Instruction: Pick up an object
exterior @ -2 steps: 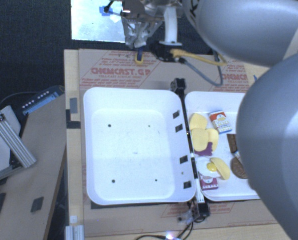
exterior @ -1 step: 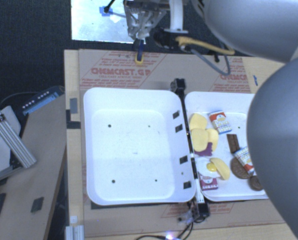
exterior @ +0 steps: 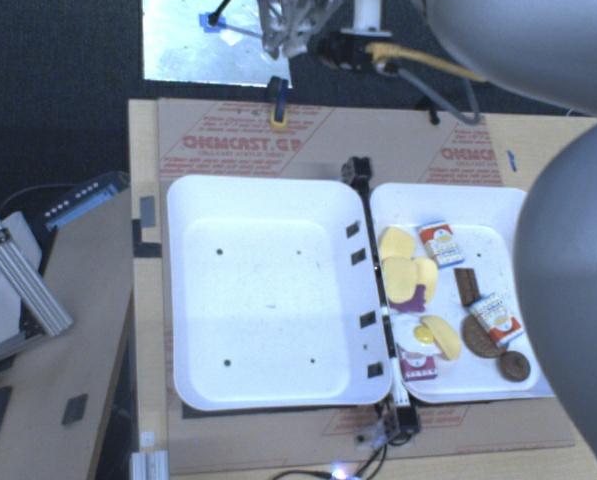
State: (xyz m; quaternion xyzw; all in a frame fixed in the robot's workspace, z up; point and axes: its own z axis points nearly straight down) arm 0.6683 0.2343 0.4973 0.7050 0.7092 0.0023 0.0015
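The right bin [exterior: 508, 208] holds several small items. Pale yellow pieces [exterior: 410, 263] lie on a purple piece [exterior: 410, 302] near the divider. A red-and-white carton [exterior: 438, 243] lies beside them, and a second one [exterior: 496, 316] sits further right. A brown bar [exterior: 466, 286], two round brown cookies [exterior: 483, 338] [exterior: 515, 366], a yellow banana shape [exterior: 441, 337] and a maroon packet [exterior: 418, 364] lie toward the front. My gripper [exterior: 286, 26] hangs high, close to the camera, over the far edge of the bench beyond the left bin, well away from all the items.
The left bin [exterior: 263, 293] sits beside the right one, with black clips [exterior: 363, 258] along the shared rim. The grey arm [exterior: 568, 268] covers the right bin's right side. A yellow-and-blue object [exterior: 278, 103] stands on the cardboard behind the bins.
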